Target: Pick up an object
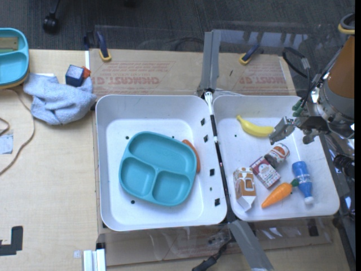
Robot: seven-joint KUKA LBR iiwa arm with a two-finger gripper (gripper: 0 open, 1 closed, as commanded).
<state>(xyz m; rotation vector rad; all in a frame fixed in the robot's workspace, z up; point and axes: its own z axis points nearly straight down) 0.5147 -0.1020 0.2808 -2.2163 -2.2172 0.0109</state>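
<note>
Camera view shows the pincer (294, 130) hanging over the right bin (333, 208), fingers spread open with nothing between them. The nearest object is the banana (254, 128), lying just to its left in the view, long axis running roughly left to right. The small can (277, 153) sits just below the pincer, toward the bin's near side.

A dark grey carpet (169, 4) runs along the top, with a chair castor (51, 22) on it. Below lies the tan worktop (51, 174), a cardboard sheet (152, 72) clamped at its far edge by two yellow-handled clamps (103, 52).
</note>
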